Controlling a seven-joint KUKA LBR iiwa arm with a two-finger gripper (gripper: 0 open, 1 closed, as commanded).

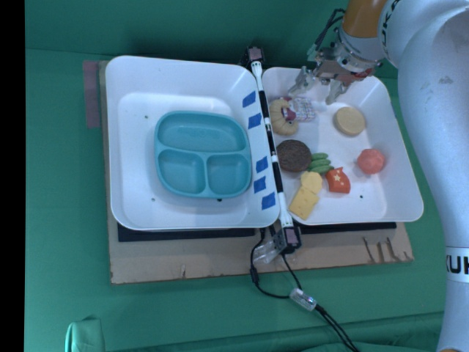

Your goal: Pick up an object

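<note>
Nearest us, a loose cable (293,288) trails off the cardboard base (183,259) in front of the two bins, well clear of our work. In the right bin (399,189) lie the candidates for picking: a yellow cheese wedge (305,196), a red piece (338,180), green beans (319,163), a brown patty (294,155), a red tomato-like ball (371,160), a tan round cookie (349,120), a doughnut (282,117) and a small wrapped item (303,110). The left bin (132,86) carries a teal divided plate (202,154). Our gripper (319,81) hangs over the far edge of the right bin with its fingers spread and nothing between them. We judge the wrapped item and the cookie the closest targets. To do this well, we should pick one that stands apart from its neighbours, such as the cookie, centre the spread fingers over it, descend straight, and close only once both fingers straddle it, since the crowded doughnut and wrapper could be nudged aside.
</note>
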